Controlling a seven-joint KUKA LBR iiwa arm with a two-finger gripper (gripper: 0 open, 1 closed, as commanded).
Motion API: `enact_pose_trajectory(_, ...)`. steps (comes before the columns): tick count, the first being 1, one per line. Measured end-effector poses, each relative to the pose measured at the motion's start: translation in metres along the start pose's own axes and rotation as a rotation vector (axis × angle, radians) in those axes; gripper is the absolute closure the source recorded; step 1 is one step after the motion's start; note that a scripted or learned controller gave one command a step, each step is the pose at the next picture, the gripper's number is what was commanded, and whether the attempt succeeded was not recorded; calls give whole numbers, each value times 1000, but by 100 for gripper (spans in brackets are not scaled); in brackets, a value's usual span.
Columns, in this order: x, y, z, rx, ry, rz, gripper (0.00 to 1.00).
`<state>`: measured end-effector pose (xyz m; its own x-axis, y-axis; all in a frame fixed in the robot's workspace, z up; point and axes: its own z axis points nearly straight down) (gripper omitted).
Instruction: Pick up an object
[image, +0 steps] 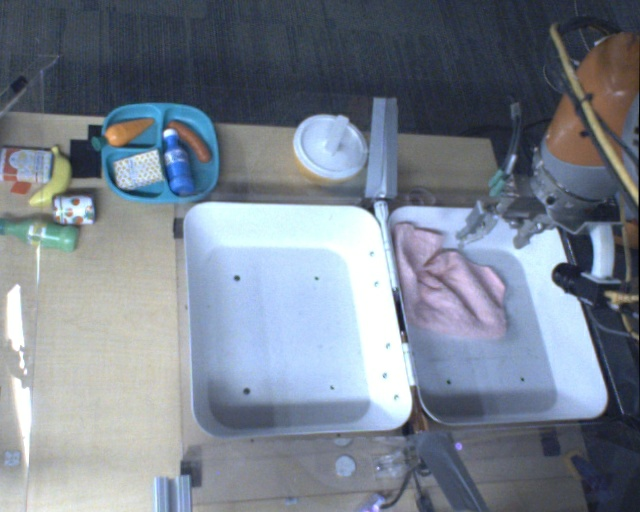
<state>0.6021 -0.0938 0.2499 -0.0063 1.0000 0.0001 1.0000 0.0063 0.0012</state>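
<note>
My gripper (497, 223) hung over the far part of the right bin (575, 395), near its back wall; the two fingers (476, 226) stood spread apart with nothing between them, so it was open and held no object; the tips pointed down and toward the left, just above and beside the upper right edge of the cloth (452, 285), though I could not tell whether a tip touched it; my arm came in from the right, the orange band (592, 100) sitting above the grey wrist, with cables running past it

The cloth was pink and crumpled, lying on the floor of the right bin in its left half, close against the wall shared with the left bin (290, 320); it was bunched into folds, wider at the near end than at the far end

On the bench behind the bins stood a white lid on a yellow cup (330, 148), just left of a grey post (381, 150) that rose at the seam between the bins; further left lay a blue tray (160, 152) with toy food in its compartments, among them a carrot (130, 131) and a blue bottle (178, 162); left of the tray lay a banana (54, 177), a small can (73, 209) and a green bottle (40, 234) on its side
</note>
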Motion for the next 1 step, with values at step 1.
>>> enact_pose_trajectory(1, 9, -33, 136, 2, 0, -50, 0)
